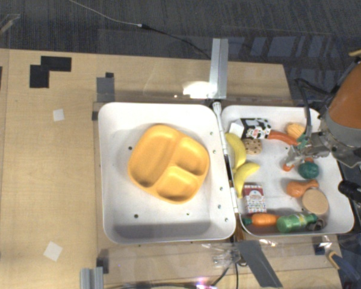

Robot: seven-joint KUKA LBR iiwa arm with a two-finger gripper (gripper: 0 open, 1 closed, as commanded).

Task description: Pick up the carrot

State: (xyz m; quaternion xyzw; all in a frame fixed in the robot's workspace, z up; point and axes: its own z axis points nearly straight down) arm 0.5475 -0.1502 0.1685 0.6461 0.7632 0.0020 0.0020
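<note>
Carrot (264, 220) against right bin (343, 179) front wall.

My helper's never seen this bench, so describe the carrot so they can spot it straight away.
Look in the right bin, along its near edge. The carrot lies flat there, left of a green bottle and just below a small red packet. It is the short orange piece with a green end in that bottom row.
</note>
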